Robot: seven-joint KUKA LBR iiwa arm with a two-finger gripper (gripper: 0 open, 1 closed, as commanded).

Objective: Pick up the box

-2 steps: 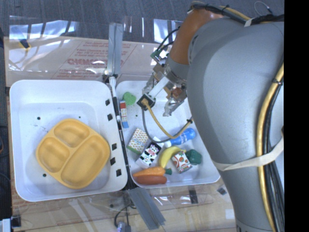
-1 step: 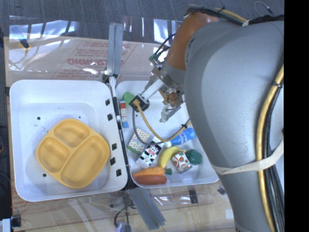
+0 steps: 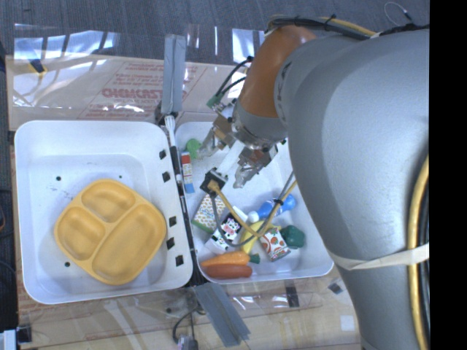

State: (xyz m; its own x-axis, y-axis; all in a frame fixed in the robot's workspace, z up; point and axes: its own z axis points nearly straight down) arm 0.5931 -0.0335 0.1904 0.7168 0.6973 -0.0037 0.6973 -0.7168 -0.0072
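over on the far left of the divider (image 3: 175, 188), a yellow tray (image 3: 109, 230), three compartments, lying flat in the left bin (image 3: 29, 195). nothing to do with the job.

hard against the divider's right side, a slim red and white tube (image 3: 187, 172), with a green piece (image 3: 193, 146) just above it. a step further right of the divider, the patterned box (image 3: 206, 211), lying tilted in the right bin (image 3: 306, 268), partly under a yellow stick (image 3: 233, 214) that crosses it on the slant. probably the target, though a cow-print carton (image 3: 229, 230) and a red-patterned carton (image 3: 273, 245) sit further right of the divider and could equally count as boxes. hard to call.

below those, near the divider's lower end, an orange carrot (image 3: 228, 266). blue piece (image 3: 276, 207) and dark green lump (image 3: 293, 235) crowding in beyond.

up and right of the divider's top half, the tool (image 3: 232, 157), hanging over the bin's upper part, fingers (image 3: 246, 172) spread apart, gripping nothing. well clear of the patterned box, up and to the right of it.

handling, as a guess: light cardboard, stiff on the edges, soft across the broad faces, likely to crush if squeezed hard. slick printed skin, so a slip is possible. best hold looks like across the two narrow sides, near the middle, away from the stick. clutter tight all round; risk of nudging the stick or pinching a neighbour along with it.
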